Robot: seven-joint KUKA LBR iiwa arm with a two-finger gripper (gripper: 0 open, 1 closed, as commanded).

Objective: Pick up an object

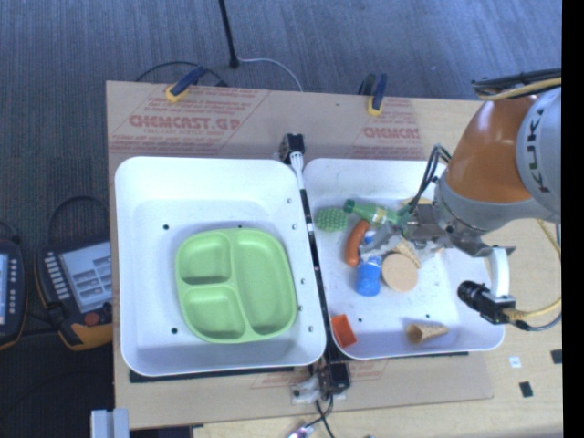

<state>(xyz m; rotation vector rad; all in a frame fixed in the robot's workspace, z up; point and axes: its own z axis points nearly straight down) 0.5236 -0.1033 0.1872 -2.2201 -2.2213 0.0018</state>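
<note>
White bins (137,245), two; one green tray (237,284).

Cardboard-topped bench (182,121) bears two white bins (146,199) side by side

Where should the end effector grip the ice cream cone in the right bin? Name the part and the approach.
Grip the ice cream cone across its wide end, coming straight down. It lies flat on the right bin floor, apart from the other toys, so both flanks look free; the narrow tip would likely slip.
</note>
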